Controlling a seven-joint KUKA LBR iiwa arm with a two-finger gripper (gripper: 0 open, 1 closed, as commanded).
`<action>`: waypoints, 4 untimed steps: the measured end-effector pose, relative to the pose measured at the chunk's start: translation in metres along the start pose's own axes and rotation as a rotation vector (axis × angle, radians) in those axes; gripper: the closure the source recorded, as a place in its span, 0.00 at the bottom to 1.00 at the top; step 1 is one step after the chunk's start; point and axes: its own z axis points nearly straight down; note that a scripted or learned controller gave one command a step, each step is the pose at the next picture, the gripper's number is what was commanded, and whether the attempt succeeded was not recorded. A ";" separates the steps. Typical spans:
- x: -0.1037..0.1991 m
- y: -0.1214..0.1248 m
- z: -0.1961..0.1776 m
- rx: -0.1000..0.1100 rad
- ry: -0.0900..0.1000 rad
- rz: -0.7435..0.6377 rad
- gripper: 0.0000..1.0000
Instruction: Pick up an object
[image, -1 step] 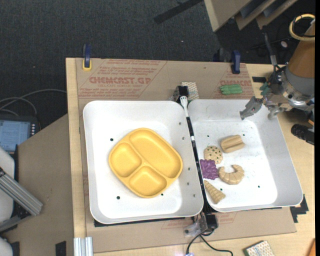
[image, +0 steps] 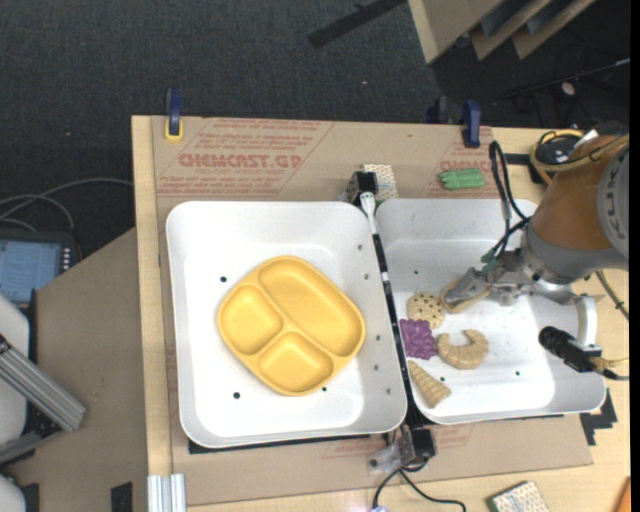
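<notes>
The right bin (image: 520, 395) holds a chocolate-chip cookie (image: 424, 306), a purple bunch of grapes (image: 418, 339), a tan croissant (image: 464, 349) and a waffle cone piece (image: 428, 384), all near its left wall. My gripper (image: 460, 292) reaches in from the right and hangs low over the bin, just right of and above the cookie. Nothing shows in its grasp. The croissant lies just below the gripper, apart from it.
A yellow three-section plate (image: 290, 325) lies in the left bin (image: 200, 250). A green item (image: 462, 180) sits on the bench behind the right bin. The divider between the bins (image: 382, 280) runs close to the cookie and grapes.
</notes>
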 end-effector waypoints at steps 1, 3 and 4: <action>0.009 0.103 -0.006 -0.003 -0.006 -0.013 0.00; 0.033 0.101 -0.018 -0.008 -0.005 -0.008 1.00; 0.033 0.101 -0.017 -0.006 -0.005 -0.008 0.00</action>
